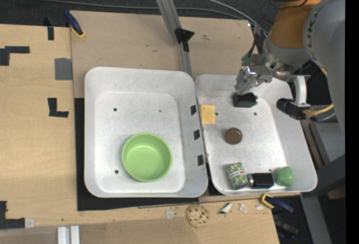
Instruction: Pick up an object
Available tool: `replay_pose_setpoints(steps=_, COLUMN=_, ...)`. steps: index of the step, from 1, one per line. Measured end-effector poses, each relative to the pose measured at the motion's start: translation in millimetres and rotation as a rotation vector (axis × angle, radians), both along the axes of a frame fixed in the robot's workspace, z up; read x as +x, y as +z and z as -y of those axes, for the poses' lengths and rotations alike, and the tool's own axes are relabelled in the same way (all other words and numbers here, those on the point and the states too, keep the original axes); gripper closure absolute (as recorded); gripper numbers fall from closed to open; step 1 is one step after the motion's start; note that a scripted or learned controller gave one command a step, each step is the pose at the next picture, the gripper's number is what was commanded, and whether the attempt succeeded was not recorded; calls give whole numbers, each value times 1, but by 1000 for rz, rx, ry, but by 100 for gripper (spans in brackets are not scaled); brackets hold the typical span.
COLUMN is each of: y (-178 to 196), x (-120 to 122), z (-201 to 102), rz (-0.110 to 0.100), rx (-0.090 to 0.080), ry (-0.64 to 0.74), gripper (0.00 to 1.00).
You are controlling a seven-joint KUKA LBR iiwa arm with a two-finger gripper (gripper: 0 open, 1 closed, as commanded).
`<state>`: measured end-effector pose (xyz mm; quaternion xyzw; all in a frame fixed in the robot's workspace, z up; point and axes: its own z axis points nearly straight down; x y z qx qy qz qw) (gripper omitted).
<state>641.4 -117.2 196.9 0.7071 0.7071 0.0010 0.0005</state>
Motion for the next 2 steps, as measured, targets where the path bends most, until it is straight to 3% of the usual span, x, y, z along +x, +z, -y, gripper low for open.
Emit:
replay_pose_setpoints(steps=1, y=53, x=0, z=-1, rz=-1, rx=0, ry=1, gripper=100)
replay_pose_setpoints(steps=2, y=59, x=-14, z=-52, rz=-6, rx=2, ry=6, gripper=100)
